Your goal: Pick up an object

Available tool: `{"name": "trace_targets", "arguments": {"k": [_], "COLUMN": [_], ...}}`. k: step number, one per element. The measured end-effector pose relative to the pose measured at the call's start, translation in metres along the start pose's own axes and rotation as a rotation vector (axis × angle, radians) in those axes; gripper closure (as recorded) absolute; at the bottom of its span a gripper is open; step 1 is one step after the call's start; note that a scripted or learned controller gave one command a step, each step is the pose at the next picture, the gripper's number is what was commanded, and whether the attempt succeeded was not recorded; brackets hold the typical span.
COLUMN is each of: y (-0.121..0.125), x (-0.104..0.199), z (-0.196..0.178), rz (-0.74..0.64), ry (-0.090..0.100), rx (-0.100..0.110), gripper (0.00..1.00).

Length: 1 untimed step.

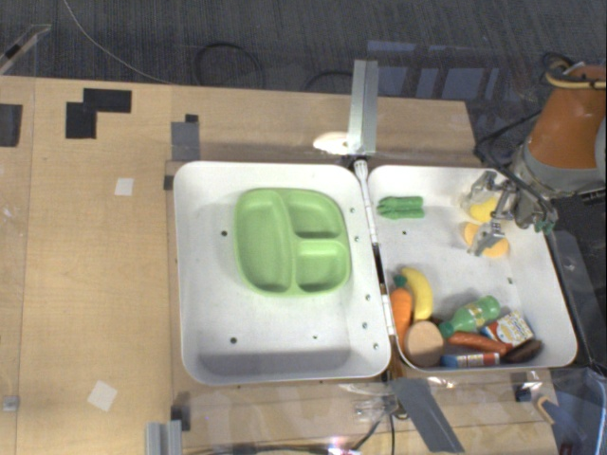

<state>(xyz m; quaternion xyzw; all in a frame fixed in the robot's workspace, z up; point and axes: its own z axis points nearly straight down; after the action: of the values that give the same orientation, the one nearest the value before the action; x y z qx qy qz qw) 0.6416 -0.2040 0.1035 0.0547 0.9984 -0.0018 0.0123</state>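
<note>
Overhead view: the arm [569, 131] is reaching from the right over the right bin [560, 292], its gripper [493, 218] hanging above a yellow object [479, 209]; a green divided plate [289, 240] is lying in the left bin [204, 282], and toy foods [455, 325] are clustering near the right bin's front edge

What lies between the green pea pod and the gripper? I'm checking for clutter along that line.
In the camera view, only bare white bin floor separates the green pea pod from the gripper.
</note>
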Motion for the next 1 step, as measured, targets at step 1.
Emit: {"name": "trace_targets", "arguments": {"k": [1], "y": [0.0255], "x": [-0.0150], "z": [0.0159], "rz": [-0.021], "ry": [0.015], "rx": [-0.003], "gripper": [0.00]}}
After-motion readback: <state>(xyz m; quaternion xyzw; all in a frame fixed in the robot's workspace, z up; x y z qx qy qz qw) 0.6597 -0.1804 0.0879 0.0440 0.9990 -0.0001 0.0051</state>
